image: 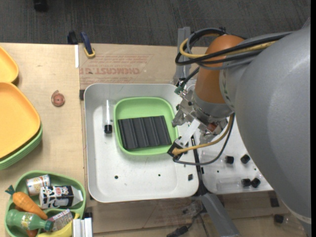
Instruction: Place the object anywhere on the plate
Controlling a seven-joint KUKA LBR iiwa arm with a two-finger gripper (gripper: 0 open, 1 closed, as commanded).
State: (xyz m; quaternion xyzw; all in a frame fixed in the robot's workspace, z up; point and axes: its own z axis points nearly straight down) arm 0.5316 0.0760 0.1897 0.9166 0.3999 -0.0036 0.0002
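One dark ribbed slab (143, 132) on green plate (170, 107), long axis left-right; jaws' state unclear.

The plate (145, 127) lies in the left bin (98, 181), toward its rear right, with a ribbed slab (144, 132) on it and a pen (107, 116) just to its left on the bin floor. The gripper (183, 127) hangs over the plate's right rim, at the divide between the left bin and the right bin (232, 181). Left of the bins, plates (17, 120) are stacked at the bench's edge, a small disc (58, 98) lies between them and the bin, and a bowl (79, 194) of play food sits at the front left corner.
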